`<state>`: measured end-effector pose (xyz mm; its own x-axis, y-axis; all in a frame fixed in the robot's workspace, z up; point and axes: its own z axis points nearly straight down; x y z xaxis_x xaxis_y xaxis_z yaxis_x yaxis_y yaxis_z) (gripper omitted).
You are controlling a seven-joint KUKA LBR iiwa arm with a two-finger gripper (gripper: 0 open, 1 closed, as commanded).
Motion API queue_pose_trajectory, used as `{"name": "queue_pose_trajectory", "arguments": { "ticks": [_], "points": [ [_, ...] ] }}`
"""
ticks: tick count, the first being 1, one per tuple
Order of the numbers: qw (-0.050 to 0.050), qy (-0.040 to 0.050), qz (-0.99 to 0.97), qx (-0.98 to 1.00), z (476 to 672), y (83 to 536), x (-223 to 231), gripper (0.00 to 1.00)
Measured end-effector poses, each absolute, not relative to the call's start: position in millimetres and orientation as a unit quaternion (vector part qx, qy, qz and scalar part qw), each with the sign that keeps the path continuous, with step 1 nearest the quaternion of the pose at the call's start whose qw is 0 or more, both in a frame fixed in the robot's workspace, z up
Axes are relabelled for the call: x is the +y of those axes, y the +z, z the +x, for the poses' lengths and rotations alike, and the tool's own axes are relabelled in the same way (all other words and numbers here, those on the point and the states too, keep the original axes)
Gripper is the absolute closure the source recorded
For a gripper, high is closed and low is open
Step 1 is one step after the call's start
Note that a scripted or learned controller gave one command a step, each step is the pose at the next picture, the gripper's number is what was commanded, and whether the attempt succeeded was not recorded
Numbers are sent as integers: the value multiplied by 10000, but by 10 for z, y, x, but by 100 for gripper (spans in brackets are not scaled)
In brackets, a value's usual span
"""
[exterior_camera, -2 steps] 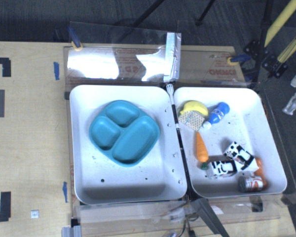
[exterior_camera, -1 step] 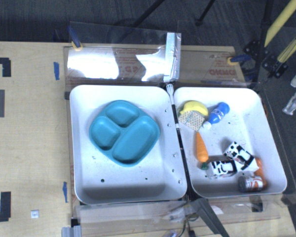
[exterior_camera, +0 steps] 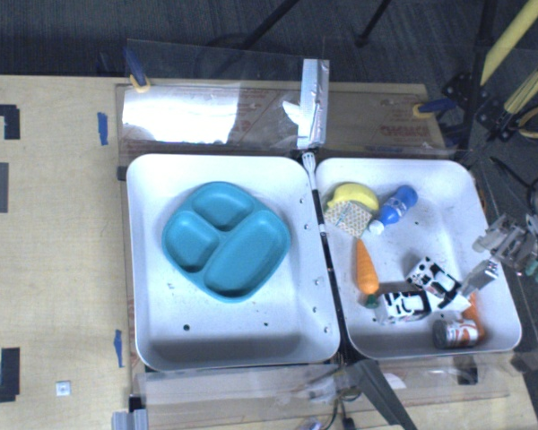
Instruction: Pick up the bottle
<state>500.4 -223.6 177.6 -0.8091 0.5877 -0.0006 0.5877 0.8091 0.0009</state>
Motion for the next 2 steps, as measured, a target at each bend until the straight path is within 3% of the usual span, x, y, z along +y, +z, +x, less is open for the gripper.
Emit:
{"name": "queue_pose_trajectory", "arguments": {
  "ticks": [1,2],
  "points": [
    [25,2,2238,9746,5734,1522,-2235,0],
    [29,3,1567,9876,6347,2082,-1813,0]
  ]
}}
